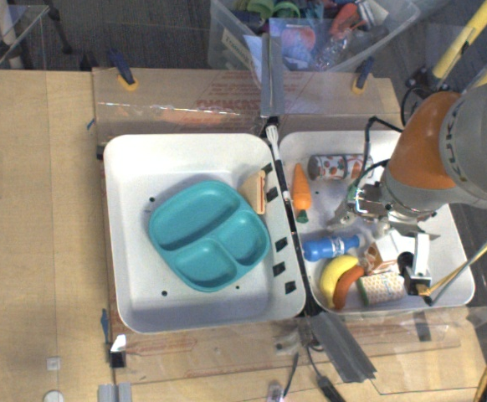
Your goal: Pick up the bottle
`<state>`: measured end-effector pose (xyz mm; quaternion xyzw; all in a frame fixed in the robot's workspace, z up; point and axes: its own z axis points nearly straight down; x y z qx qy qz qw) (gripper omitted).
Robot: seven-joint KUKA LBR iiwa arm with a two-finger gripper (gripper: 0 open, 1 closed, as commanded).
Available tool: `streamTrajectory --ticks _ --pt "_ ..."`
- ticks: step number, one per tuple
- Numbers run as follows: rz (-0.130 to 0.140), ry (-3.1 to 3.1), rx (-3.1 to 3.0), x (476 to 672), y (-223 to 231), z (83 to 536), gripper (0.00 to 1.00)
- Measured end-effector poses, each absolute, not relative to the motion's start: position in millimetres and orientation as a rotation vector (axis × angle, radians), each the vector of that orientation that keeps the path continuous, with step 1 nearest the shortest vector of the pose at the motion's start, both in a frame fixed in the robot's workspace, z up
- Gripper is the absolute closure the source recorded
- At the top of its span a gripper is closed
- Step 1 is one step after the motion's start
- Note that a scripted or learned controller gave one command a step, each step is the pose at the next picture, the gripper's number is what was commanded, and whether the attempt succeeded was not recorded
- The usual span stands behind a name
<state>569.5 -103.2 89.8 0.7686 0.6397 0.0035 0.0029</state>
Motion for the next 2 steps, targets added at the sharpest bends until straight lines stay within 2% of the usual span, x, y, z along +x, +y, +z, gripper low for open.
streamTrajectory --ticks 1,2 --pt "0.014 2.090 2.334 505.9 -99.8 89.6 0.00" --pt "0.012 2.080 2.335 506.3 -102.6 99.2 1.00"
